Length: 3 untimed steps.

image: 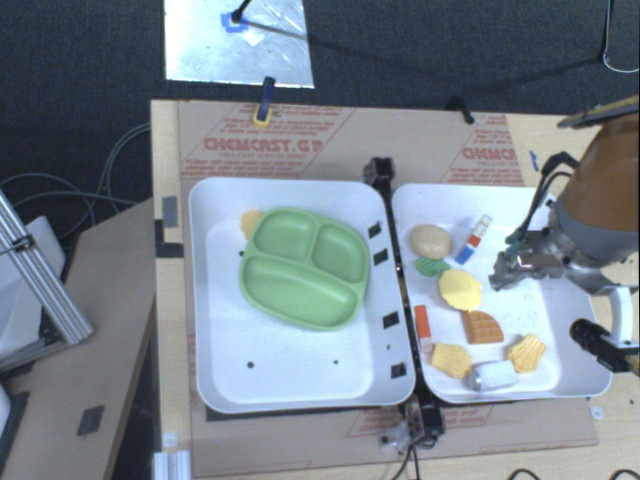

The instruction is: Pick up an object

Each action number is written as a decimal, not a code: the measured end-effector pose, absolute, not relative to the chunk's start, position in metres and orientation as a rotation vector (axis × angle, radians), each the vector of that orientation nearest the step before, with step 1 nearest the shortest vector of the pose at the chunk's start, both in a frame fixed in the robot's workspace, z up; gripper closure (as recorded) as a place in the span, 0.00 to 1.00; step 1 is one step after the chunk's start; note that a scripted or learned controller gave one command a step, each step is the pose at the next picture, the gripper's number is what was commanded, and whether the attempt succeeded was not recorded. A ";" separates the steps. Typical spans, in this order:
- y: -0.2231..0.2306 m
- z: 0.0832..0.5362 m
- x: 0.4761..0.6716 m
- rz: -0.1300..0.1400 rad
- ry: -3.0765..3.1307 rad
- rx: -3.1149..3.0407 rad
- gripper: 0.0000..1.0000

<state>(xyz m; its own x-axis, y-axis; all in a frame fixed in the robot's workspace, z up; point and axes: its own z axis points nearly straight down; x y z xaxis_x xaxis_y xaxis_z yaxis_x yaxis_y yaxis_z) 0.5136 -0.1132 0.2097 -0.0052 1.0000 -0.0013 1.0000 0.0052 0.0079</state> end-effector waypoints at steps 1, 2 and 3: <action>-0.113 0.225 0.515 0.004 2.224 2.213 1.00; -0.056 0.235 0.525 0.006 2.232 2.208 1.00; -0.007 0.223 0.539 0.004 2.231 2.210 1.00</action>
